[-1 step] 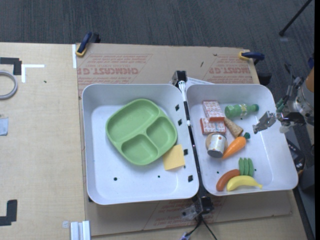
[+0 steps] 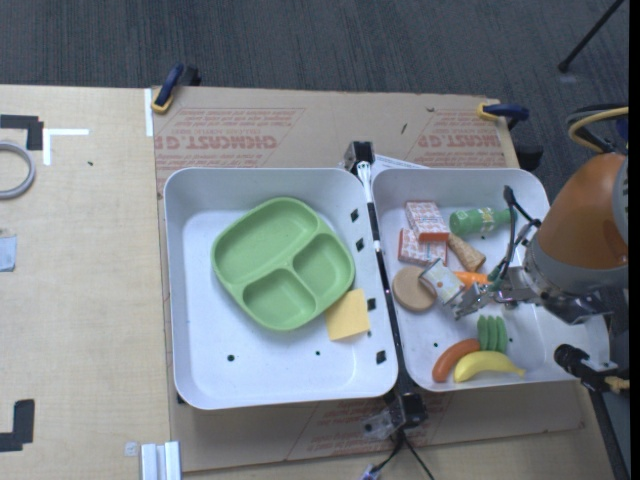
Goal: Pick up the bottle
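Banana (image 2: 487, 368) at front, hand (image 2: 466, 303) low among toys, green bottle (image 2: 478, 220) apart

Green bottle (image 2: 477, 220) lying on side, right bin's far end.

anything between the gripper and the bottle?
Camera view: the gripper sits below the green bottle; the ice-cream cone toy lies between them.

Both shallow white plastic bins (image 2: 190, 298) look smooth with a slight sheen. The green three-compartment plastic plate (image 2: 284, 262) is matt, as is the flat yellow cheese-slice piece (image 2: 349, 317). Underneath is plain brown printed cardboard sheet (image 2: 300, 128), dull and papery. The small green bottle (image 2: 478, 220) looks like glossy plastic.
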### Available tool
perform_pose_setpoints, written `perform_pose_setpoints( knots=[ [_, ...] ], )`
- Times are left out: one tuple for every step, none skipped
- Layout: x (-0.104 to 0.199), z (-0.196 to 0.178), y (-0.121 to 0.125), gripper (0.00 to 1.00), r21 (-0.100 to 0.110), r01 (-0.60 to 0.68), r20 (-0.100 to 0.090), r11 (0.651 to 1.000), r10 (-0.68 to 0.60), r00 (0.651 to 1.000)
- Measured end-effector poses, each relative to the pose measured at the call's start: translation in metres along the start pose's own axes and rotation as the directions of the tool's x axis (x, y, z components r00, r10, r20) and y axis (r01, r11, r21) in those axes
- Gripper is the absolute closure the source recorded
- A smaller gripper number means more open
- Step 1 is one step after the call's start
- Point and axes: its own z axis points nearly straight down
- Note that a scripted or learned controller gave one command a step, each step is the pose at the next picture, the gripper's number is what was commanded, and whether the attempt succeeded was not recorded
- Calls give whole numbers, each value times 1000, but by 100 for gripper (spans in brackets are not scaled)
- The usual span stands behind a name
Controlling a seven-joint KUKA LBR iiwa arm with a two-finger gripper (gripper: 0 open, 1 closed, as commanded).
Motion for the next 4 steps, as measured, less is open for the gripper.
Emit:
perform_pose_setpoints(
  knots=[
    [-1,-10,1,100,-2,-2,1,1000,2,1000],
    [100,-150,-15,100,-2,41,1,999,-41,999],
    [194,-100,-9,100,0,86,1,996,-86,996],
    [249,-100,-5,100,0,44,1,999,-44,999]
  ],
)
